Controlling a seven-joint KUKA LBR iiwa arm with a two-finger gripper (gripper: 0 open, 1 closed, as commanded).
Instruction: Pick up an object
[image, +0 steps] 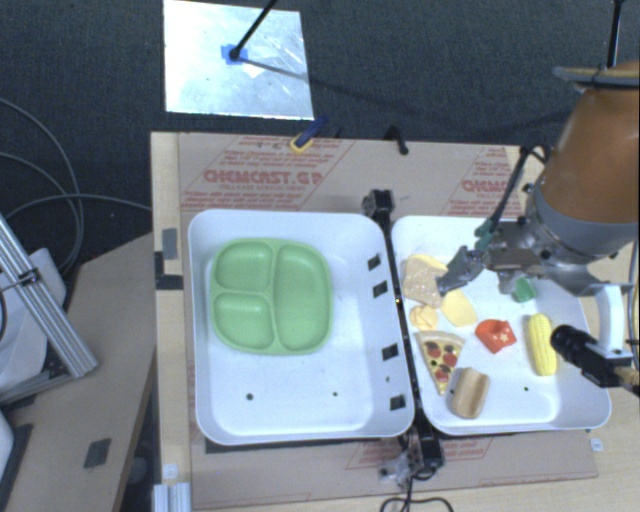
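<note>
The right bin (575, 405) holds several toy foods: a tan bread slice (420, 278), a pale yellow piece (459, 308), a small tan chip (425, 318), a red piece (495, 334), a corn cob (541, 343), a pizza slice (441, 355) and a brown bread roll (468, 392). A small green item (524, 291) lies partly under the arm. My gripper (463, 268) hangs low over the bin's upper left part, just right of the bread slice and above the yellow piece. I see nothing held in it.
A green divided plate (271, 297) lies in the left bin (300, 410). A black divider (395, 300) separates the bins. The arm's grey and orange body (590, 180) covers the right bin's far right corner. A black part (583, 355) juts in near the corn.
</note>
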